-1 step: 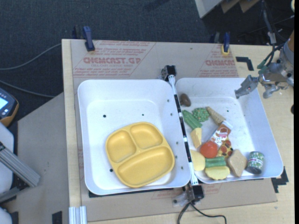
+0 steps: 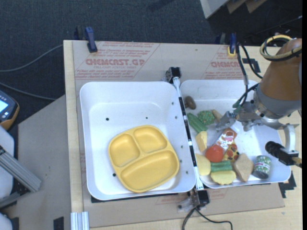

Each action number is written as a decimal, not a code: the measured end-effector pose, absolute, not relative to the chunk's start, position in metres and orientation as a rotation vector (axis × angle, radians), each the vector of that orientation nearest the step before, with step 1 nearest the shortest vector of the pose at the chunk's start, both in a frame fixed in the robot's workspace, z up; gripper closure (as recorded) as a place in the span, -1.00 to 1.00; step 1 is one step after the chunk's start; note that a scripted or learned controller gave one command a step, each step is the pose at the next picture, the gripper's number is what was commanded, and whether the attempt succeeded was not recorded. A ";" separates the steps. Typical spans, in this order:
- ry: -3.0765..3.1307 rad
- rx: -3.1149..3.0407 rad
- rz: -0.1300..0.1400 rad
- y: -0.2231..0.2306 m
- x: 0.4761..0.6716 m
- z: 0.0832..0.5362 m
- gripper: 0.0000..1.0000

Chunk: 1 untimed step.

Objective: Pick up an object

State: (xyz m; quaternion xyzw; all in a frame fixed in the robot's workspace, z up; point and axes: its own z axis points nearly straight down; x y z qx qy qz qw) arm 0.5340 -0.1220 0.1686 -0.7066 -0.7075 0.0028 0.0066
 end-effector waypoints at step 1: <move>-2.216 -2.220 0.005 -0.138 0.542 0.080 -1.00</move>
